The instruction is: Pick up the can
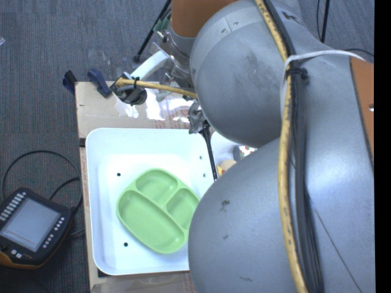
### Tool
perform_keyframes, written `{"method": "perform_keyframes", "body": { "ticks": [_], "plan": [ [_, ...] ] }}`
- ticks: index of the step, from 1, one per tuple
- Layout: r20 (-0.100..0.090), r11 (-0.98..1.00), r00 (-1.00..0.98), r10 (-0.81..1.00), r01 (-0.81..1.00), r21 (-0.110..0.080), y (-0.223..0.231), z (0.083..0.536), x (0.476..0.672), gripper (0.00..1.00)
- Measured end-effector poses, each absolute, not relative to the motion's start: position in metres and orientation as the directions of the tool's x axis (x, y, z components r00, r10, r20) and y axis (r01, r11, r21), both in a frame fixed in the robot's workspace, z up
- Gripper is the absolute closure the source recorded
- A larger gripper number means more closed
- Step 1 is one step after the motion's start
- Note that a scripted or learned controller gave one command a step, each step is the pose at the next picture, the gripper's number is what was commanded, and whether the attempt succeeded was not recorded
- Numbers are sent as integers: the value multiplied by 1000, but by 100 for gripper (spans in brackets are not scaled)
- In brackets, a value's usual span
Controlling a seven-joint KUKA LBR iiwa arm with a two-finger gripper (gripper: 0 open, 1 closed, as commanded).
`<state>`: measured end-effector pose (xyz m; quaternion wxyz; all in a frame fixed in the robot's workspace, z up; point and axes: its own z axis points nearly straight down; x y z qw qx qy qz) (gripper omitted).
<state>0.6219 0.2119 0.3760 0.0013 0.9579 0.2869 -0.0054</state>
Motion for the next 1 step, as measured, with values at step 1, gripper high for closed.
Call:
{"method": "perform_keyframes", "body": {
  "ticks": [1],
  "plan": [
    [-11,-829,829,560,560,0,235,378,624,0]
  ]
}}
